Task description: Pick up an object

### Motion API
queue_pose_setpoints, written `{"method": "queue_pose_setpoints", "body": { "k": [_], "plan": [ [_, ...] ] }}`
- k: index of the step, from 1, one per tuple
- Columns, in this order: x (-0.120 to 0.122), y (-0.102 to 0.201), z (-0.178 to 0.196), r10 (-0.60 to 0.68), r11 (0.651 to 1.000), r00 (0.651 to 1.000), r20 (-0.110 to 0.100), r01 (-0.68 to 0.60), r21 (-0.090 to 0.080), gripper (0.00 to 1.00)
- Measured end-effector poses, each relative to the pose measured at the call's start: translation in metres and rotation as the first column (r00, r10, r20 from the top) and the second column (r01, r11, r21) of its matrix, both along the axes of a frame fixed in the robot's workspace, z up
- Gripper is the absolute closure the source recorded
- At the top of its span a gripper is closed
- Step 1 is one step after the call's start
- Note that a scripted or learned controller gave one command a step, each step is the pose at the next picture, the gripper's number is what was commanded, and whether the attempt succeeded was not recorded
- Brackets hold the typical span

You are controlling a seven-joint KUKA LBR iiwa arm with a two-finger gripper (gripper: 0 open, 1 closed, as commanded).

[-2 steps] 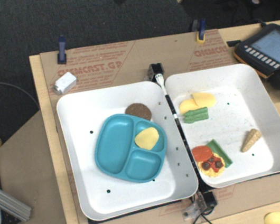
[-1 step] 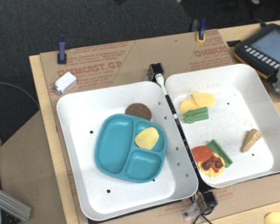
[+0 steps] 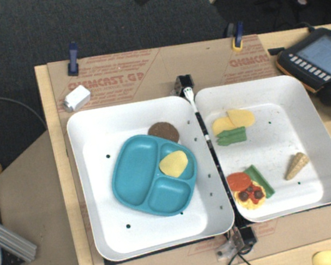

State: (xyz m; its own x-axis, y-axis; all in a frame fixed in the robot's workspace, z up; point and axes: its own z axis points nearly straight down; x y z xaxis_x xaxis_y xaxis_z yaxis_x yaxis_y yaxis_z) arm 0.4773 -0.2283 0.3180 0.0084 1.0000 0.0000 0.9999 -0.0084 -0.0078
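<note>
You have the cardboard-topped table (image 3: 142,69) carrying two shallow white bins side by side. The left white bin (image 3: 105,222) holds a teal plastic divided plate (image 3: 137,181), tilted so its long axis runs from upper left to lower right. A pale yellow chip-shaped piece (image 3: 174,164) lies in the plate's upper right compartment. A round brown disc like a burger patty (image 3: 163,131) sits just behind the plate's top edge, partly hidden by it.

The right white bin (image 3: 318,133) holds the smaller toy foods. Near its back left, a yellow lumpy piece (image 3: 234,120) touches a short green bar (image 3: 232,137) that lies almost level, left to right. At the front left, a slice of toy pizza with red and dark toppings (image 3: 247,190) lies against a green strip (image 3: 260,181) slanting from upper left to lower right. Well apart to the right, a tan ridged cone-like piece (image 3: 296,165) points its narrow end to the lower left, its long axis running diagonally.

As for the hand's state, you cannot tell how open it is or what it touches.

A small white block (image 3: 77,98) rests on the table behind the left bin.
</note>
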Motion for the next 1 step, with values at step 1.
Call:
{"method": "queue_pose_setpoints", "body": {
  "k": [1],
  "plan": [
    [0.0043, 0.0998, 0.1086, 0.019, 1.0, 1.0, 0.022, -0.019, 0.0, 1.0]
  ]
}}
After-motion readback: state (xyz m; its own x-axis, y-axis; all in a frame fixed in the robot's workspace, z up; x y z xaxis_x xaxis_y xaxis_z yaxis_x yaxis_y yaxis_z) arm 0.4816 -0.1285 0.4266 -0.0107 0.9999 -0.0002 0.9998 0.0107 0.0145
